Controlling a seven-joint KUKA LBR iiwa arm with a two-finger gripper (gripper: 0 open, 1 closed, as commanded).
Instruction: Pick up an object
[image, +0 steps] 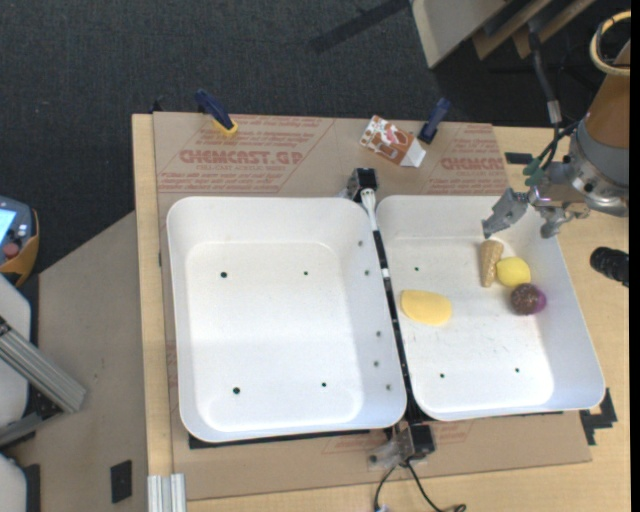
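Observation:
The right bin (470, 385) holds several small objects. A flat yellow oval piece (426, 307) lies near its left wall. A tan cone-shaped piece (489, 262), a yellow ball (513, 271) and a dark purple ball (527, 298) sit close together toward the far right. My gripper (520, 227) hangs over the bin's far right corner, just beyond the cone and the yellow ball. It is open with its fingers (498, 216) spread, and there is nothing between them.
The left bin (270, 395) sits beside the right one on a cardboard sheet (250, 150). Blue clamps (216, 111) (434, 119) grip the sheet's far edge, and a small red-and-white packet (391, 140) lies between them. A black fitting (362, 183) sits where the bins meet.

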